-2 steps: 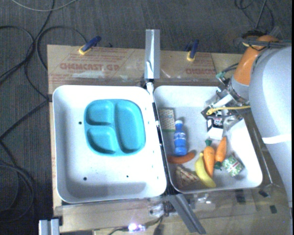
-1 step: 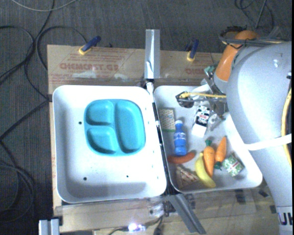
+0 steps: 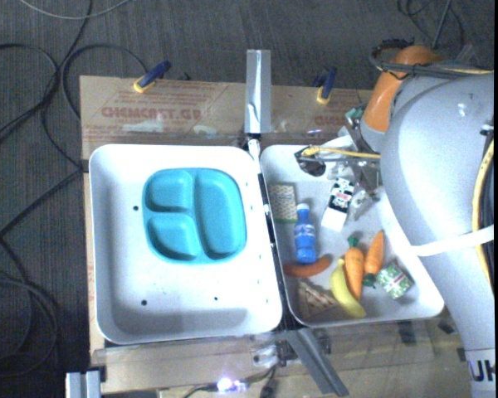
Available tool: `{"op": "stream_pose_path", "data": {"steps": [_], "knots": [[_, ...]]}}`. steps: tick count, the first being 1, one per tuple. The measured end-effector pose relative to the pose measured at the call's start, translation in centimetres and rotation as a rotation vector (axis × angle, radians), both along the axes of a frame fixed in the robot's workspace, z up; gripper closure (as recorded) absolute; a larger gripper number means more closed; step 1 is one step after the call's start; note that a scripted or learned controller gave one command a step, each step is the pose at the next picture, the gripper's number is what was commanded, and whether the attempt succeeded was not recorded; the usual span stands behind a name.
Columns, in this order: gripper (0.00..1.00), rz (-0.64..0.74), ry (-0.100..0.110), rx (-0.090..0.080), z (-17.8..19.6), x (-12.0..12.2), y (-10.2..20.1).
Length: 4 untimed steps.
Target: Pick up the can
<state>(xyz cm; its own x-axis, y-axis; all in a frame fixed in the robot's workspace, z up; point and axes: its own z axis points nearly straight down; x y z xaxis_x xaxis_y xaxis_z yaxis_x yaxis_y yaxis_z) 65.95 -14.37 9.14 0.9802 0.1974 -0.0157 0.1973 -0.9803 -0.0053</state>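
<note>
- The gripper [image 3: 354, 191] hangs low over the far part of the right bin [image 3: 432, 308], tucked under the bulk of the grey arm [image 3: 448, 164]. Whether it is spread or closed cannot be told, as wrist and cables mask it.
- The can [image 3: 393, 282] is, as best I can judge, the small green-labelled piece lying tilted near the bin's near-right corner. It sits nearer the viewer than the gripper and apart from it, so nothing of it is gripped.
- A white-and-black packet [image 3: 340, 197] lies just beside the gripper, on its left. Contact cannot be judged.
- Two carrots [image 3: 353, 269] and a banana [image 3: 345, 295] lie between gripper and can, crowding the can's left side. Its right side, toward the bin wall, probably offers the cleaner approach.
- A blue bottle [image 3: 305, 237] lies further left of the gripper, well away from the can.
- The left bin [image 3: 108, 222] holds a blue divided tray [image 3: 195, 214], far to the gripper's left.
- Clamps [image 3: 151, 75] pin the cardboard [image 3: 149, 110] under both bins — presumably so nothing slides.
- Writing: red print on the cardboard is too faint to read surely, the letters "UK" show on the arm's base, and the can's label is illegible.
</note>
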Motion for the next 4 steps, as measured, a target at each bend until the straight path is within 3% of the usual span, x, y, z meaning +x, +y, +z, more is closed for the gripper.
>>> {"op": "stream_pose_path", "data": {"steps": [1,2,3,4], "knots": [[0.00,0.004,-0.015,0.000,7.6,-5.6,2.3],[0.00,0.033,-0.037,-0.009,2.6,-0.3,2.6],[0.00,0.018,-0.007,0.011,1.9,0.6,1.6],[0.00,0.006,-0.012,0.007,1.9,0.6,1.7]]}}
